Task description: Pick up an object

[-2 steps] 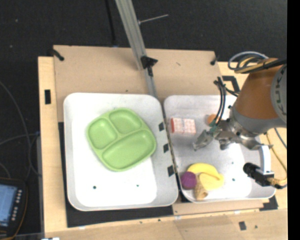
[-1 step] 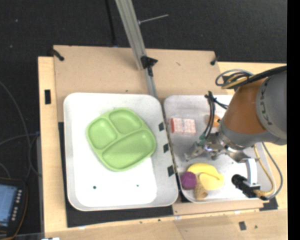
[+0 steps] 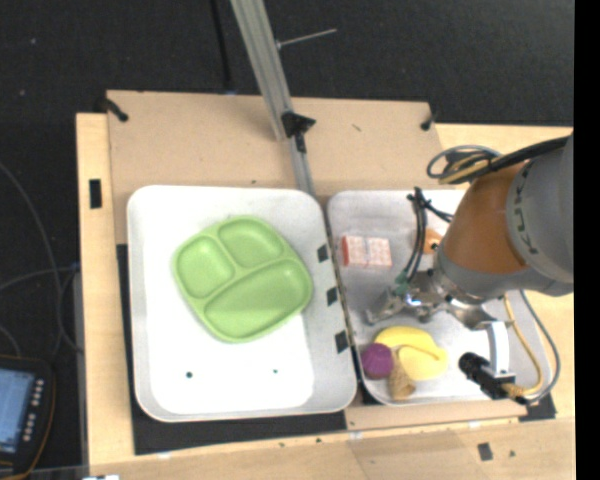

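Note:
My gripper [image 3: 400, 303] hangs low in the right bin [image 3: 355, 218], under the orange-banded wrist. Just below it lies a yellow toy [image 3: 417, 351], with a purple ball [image 3: 377, 360] to its left and a tan piece [image 3: 401, 384] at the bin's front. A pink and white packet [image 3: 366, 252] lies further back in the same bin. A small orange thing [image 3: 433, 238] peeks out beside the arm. I see nothing between the fingers.
The left bin [image 3: 155, 368] holds a green divided plate [image 3: 243, 277]. A metal pole [image 3: 265, 63] rises behind the bins. Black clips sit along the wall between the bins. A black and white part [image 3: 488, 360] of the arm hangs over the right bin's front right.

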Motion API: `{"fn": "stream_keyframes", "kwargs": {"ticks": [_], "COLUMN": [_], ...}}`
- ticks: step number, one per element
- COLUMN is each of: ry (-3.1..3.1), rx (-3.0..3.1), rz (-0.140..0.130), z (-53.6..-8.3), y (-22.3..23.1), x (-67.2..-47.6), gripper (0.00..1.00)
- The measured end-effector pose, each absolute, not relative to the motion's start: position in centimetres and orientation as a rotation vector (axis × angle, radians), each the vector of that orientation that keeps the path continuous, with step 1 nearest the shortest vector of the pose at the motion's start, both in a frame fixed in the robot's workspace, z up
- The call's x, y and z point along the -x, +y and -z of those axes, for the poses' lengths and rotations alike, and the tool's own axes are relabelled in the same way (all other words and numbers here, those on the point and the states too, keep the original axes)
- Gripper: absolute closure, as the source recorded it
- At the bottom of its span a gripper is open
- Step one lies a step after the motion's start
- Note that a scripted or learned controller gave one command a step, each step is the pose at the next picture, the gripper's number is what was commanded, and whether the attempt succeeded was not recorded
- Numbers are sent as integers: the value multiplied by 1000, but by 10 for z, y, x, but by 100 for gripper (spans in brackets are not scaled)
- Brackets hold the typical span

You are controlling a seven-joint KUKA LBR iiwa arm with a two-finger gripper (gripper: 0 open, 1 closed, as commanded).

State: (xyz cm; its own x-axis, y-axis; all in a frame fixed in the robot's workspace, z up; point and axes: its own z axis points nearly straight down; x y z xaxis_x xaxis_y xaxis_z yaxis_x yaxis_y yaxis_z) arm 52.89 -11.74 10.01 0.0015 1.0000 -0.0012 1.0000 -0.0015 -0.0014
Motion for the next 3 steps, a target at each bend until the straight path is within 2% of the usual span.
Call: {"fn": "stream_keyframes", "kwargs": {"ticks": [1,2,3], "ry": [-2217,-2228,-2230], "rx": [2230,2226,2223], "rz": [3,7,6], "z": [-112,-175,-220], "y": [-118,-124,-130], "x": [-530,-530,-534], "gripper": [100,100,100]}}
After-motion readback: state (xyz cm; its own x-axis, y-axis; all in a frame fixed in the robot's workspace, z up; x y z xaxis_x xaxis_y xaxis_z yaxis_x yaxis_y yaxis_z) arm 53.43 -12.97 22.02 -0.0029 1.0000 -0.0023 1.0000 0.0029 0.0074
